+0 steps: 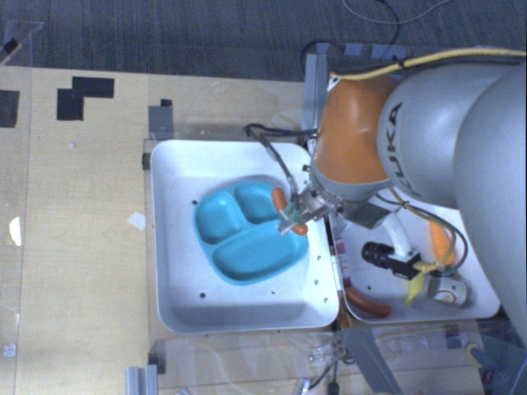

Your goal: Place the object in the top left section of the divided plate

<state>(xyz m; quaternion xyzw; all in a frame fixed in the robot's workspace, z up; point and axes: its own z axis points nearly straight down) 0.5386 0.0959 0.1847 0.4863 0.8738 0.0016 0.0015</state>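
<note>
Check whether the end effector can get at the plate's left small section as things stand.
Probably yes. The end effector is over the blue plate's right rim, and that section lies bare with nothing between them.

At the middle of the frame the gripper (290, 218) hangs over the right edge of the blue divided plate (247, 257), which lies in the left white bin (177, 303). Its fingers clasp an orange object (279, 197) whose ends stick out on either side. At lower right, the right bin (473, 307) holds a red sausage-shaped thing (368, 307).
</note>
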